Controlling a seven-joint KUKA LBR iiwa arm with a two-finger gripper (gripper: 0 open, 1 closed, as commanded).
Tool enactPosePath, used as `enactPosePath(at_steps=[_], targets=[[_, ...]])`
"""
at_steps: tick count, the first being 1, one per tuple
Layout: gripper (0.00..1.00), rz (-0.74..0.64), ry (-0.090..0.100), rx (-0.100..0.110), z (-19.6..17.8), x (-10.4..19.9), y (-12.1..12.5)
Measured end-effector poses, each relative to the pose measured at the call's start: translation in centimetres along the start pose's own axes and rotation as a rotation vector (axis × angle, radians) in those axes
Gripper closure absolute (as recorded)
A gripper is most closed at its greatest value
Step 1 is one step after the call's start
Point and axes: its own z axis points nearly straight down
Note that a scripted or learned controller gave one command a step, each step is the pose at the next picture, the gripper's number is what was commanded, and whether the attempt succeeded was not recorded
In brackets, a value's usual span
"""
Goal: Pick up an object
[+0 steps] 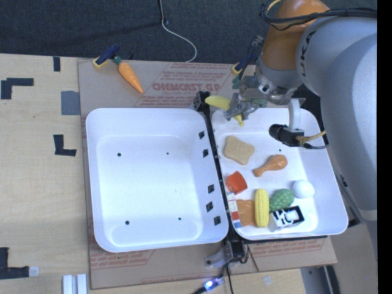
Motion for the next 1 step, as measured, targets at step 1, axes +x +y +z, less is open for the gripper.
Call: enactPosePath(at_steps=[1], targets=[[1.00, 0.003, -0.001, 0.009, -0.29, -0.35, -0.19]])
